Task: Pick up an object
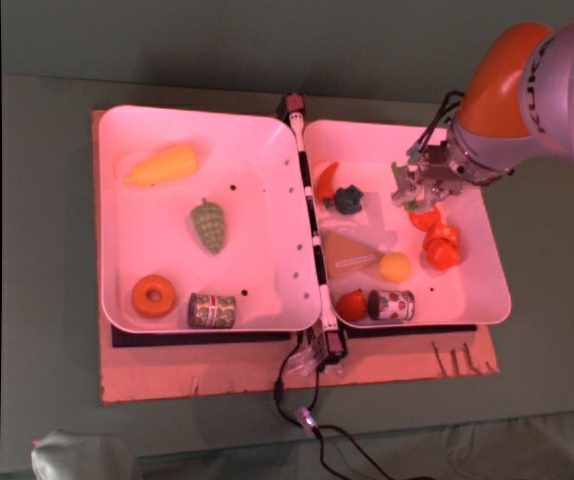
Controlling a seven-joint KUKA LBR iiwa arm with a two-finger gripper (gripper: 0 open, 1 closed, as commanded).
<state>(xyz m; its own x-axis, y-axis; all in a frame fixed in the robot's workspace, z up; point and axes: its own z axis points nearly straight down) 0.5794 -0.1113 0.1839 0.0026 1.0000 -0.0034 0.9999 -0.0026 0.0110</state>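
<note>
We see our end effector (414,194) low over the right bin (487,268), above an orange piece (425,218), grip state we cannot tell

Only legible text: "KUKA", dark capitals running lengthwise along the grey arm segment (567,78) beside its orange band (502,73), upper right of the camera view. Two small cans carry printed labels, one in the left bin (211,311) with a green-and-red wrapper, one in the right bin (390,305) with a red-and-white wrapper; lettering on both is too small and blurred to read. No other numbers, signs or brand marks can be made out anywhere else.
</note>
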